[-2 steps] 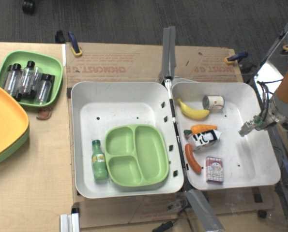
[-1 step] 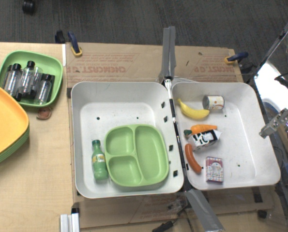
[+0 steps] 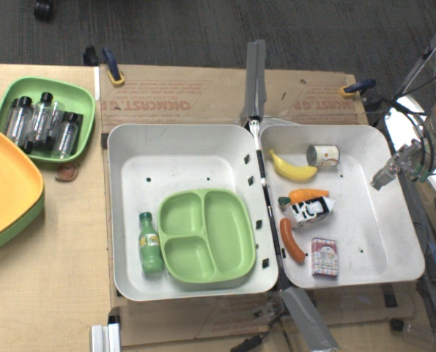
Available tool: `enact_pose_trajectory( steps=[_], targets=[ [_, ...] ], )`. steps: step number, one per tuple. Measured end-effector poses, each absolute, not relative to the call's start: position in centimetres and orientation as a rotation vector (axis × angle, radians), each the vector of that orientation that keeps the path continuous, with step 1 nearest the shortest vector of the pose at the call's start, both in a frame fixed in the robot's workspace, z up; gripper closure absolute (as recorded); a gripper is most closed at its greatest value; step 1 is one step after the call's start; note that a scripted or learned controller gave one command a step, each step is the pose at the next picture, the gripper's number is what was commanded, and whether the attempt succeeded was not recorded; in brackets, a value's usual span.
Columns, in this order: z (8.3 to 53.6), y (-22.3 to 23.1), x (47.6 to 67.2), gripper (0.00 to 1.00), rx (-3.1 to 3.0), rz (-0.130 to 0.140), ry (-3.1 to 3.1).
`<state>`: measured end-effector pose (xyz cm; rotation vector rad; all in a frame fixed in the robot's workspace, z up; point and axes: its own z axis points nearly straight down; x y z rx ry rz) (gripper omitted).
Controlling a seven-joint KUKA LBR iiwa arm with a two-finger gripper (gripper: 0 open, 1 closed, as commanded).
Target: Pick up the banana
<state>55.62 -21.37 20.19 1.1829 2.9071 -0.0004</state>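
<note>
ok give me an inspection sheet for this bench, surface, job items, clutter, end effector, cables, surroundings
surface: two white bins, left bin and right bin, on a cardboard-covered bench.
job's things: banana lies in the right bin's upper left, untouched.
clutter: right bin holds a can, carrot, carton, sausage, small box; left bin holds a green divided tray and green bottle.
grippers: end effector over the right bin's right rim, apart from the banana.
cables: nothing seen.
surroundings: green dish of bottles, orange plates, clamps.

Setting: robotics lab. Evidence: two white bins (image 3: 122,196) on a cardboard-covered bench (image 3: 203,97) held by clamps (image 3: 113,68). Grey carpet (image 3: 203,13); chair castor (image 3: 43,7).
</note>
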Motion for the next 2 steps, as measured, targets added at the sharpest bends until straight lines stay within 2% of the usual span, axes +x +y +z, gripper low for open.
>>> enact_pose_trajectory(
  steps=[1,2],
  targets=[
    [12.4,-21.2,48.3,1.0,0.738,0.002,3.054],
    [13.7,-22.2,56.3,1.0,0.618,0.0,3.076]
  ],
)
